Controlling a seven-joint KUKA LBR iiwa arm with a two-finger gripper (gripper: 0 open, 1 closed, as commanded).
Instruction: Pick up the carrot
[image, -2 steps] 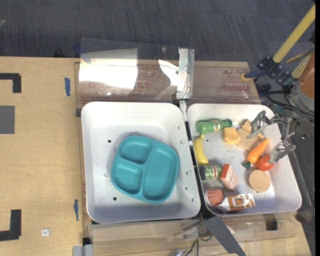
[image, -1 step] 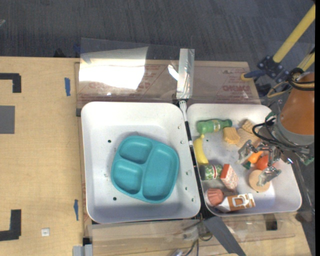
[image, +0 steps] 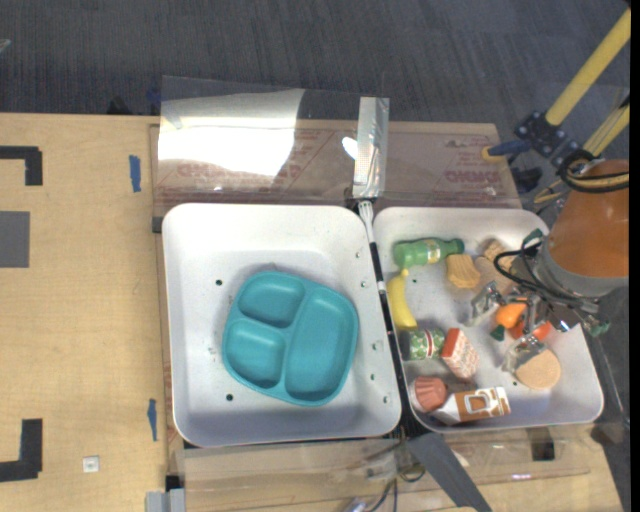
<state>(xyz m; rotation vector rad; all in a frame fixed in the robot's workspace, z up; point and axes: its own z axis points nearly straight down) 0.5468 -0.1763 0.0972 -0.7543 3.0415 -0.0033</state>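
The carrot (image: 510, 315) is a small orange piece with a green tip, lying in the right bin (image: 585, 400) towards its right side. My gripper (image: 508, 322) is low over it, coming down from the orange-banded wrist (image: 592, 232) at the right. One metal finger (image: 488, 300) shows up-left of the carrot and the other (image: 526, 345) down-right of it. They stand apart with the carrot between them, so the gripper looks open around it. The wrist and cables hide the bin's right wall.
Crowding the right bin are a green bottle (image: 428, 250), a yellow banana (image: 401, 303), a tan bread piece (image: 462, 270), a small can (image: 425, 343), a red-and-white wedge (image: 460, 352), a red cup (image: 430, 392), an orange carton (image: 478, 403) and a tan disc (image: 540, 372). A teal divided plate (image: 290, 335) lies in the left bin (image: 190, 250).
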